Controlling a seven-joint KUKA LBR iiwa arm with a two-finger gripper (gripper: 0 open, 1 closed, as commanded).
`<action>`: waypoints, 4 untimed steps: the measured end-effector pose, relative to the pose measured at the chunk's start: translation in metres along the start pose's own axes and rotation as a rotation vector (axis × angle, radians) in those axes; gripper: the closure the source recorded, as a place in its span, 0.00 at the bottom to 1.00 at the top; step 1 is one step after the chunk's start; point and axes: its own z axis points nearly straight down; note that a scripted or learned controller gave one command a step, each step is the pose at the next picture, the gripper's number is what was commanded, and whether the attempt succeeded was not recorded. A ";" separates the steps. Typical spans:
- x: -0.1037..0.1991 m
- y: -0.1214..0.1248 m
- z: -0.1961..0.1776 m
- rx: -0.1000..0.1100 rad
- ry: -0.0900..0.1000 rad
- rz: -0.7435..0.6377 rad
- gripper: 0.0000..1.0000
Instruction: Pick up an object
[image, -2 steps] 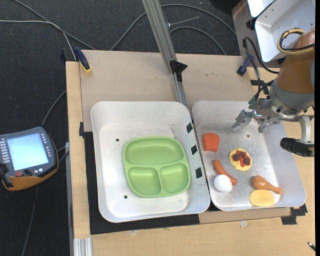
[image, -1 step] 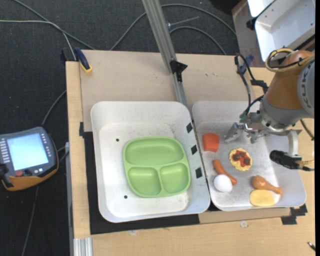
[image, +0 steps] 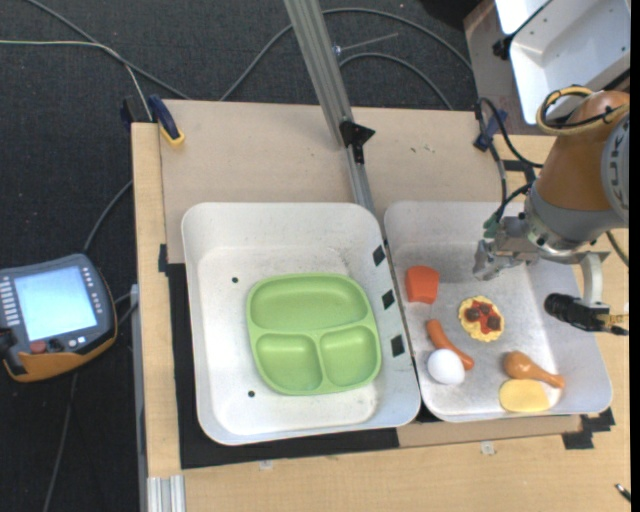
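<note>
1. Two shallow white bins sit side by side on the bench: the left bin (image: 215, 250) and the right bin (image: 590, 385).
2. The left bin holds one thing, a green divided plate (image: 313, 332) with three compartments, one long one at its 12 o'clock side and two smaller ones at its 6 o'clock side. The plate lies flat, near the bin's middle.
3. The right bin holds six food pieces, one of each kind.
4. An orange block (image: 422, 284) sits at the bin's 9 o'clock side, near the wall that meets the left bin.
5. A small round pizza (image: 482, 318) with dark toppings lies near the bin's centre, at 4 o'clock from the block and apart from it.
6. An orange sausage (image: 448, 342) lies slantwise at 7 o'clock from the pizza; its lower end touches a white egg (image: 446, 367).
7. A brown drumstick (image: 532, 369) lies at the bin's 5 o'clock corner, and a yellow oval piece (image: 524, 397) touches it at its 6 o'clock side.
8. The gripper (image: 492, 262) hangs over the right bin at 12 o'clock from the pizza, over bare bin floor. Whether its fingers are apart or together cannot be told from this slant; nothing is seen between them.
9. A cable clip (image: 575, 311) hangs from the arm at 3 o'clock from the pizza.
</note>
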 end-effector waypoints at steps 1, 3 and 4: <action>-0.004 0.002 -0.064 -0.006 -0.003 -0.001 1.00; -0.012 0.010 -0.158 -0.006 -0.003 -0.002 1.00; 0.046 0.008 -0.140 0.004 0.001 -0.006 1.00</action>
